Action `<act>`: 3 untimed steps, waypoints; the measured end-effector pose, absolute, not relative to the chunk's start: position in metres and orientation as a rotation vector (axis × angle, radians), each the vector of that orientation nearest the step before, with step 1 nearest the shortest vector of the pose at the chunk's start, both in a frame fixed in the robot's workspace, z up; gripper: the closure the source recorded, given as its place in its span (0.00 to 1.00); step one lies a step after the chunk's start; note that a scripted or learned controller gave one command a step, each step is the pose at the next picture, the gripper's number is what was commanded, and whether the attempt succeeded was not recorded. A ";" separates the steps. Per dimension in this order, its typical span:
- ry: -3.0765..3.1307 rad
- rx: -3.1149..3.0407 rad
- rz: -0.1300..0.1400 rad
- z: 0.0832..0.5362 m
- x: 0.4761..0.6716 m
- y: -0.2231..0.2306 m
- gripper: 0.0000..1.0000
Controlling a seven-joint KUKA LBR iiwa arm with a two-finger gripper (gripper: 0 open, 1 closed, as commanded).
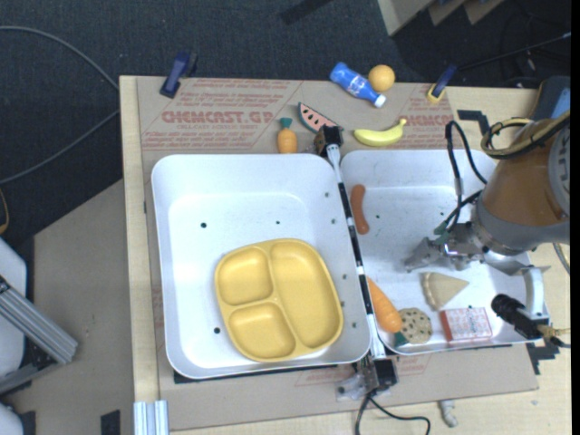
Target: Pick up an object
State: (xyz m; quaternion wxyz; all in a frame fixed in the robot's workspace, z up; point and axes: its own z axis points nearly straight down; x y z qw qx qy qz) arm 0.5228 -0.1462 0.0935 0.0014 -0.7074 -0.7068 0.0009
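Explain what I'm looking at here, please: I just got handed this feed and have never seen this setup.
This is one fixed camera above a bench, looking down at a slant. The grey and orange machine at the right is a robot arm; its hand is low inside the right bin, and whether it holds anything cannot be told. That bin has a sausage, a carrot, a cookie, a pale wedge and a red card. The left bin holds a yellow divided plate. Behind the bins lie a banana, a blue bottle and a watermelon slice.
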 end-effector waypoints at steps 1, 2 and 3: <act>-2.219 -2.220 0.002 0.084 0.478 -0.141 0.00; -2.223 -2.221 -0.001 0.084 0.526 -0.111 0.00; -2.218 -2.224 0.002 0.085 0.478 -0.186 0.00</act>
